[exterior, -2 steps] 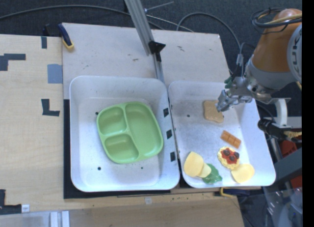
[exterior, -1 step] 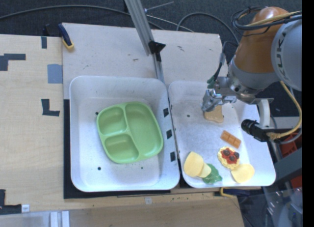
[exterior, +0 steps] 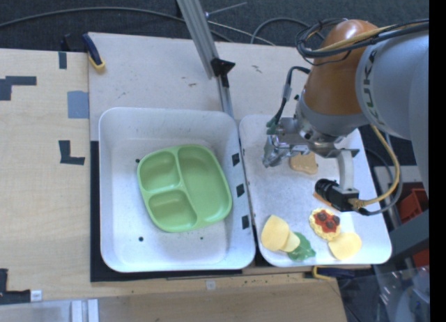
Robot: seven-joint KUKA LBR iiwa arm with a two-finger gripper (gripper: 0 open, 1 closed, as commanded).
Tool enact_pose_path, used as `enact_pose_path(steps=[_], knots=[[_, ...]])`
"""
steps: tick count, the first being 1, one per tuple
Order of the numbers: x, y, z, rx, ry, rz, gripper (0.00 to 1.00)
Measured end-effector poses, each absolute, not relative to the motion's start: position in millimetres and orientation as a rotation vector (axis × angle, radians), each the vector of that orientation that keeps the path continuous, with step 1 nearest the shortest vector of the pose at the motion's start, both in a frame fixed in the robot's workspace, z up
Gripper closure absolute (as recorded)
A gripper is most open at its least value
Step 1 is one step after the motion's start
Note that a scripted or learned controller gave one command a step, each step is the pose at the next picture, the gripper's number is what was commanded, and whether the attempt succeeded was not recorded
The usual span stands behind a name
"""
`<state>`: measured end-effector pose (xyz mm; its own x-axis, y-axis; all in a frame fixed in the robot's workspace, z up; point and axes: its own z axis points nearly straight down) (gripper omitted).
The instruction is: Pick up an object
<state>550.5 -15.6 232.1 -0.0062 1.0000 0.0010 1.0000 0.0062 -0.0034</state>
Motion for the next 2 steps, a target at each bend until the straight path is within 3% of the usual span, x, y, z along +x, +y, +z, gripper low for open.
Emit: enact_pose_path(steps=[2], knots=[[528.1,86.1,243.7,-2.21,-2.23,0.0,1.0]])
